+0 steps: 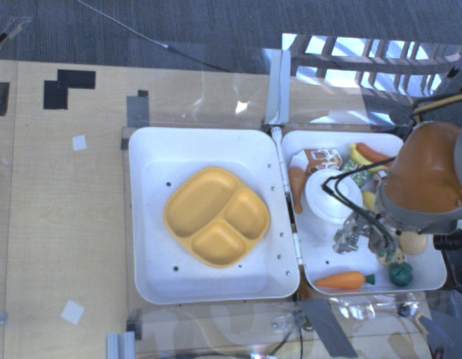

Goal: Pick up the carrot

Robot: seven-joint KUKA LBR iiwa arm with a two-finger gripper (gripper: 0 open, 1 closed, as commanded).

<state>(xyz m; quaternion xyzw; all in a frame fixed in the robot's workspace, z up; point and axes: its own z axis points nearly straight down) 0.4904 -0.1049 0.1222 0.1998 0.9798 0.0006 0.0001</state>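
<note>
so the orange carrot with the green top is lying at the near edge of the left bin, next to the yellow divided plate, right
Not quite. The orange carrot with the green top lies at the near edge of the right white bin, not the left one. The yellow divided plate sits in the left white bin, so the two are apart. The camera view shows this.
</note>
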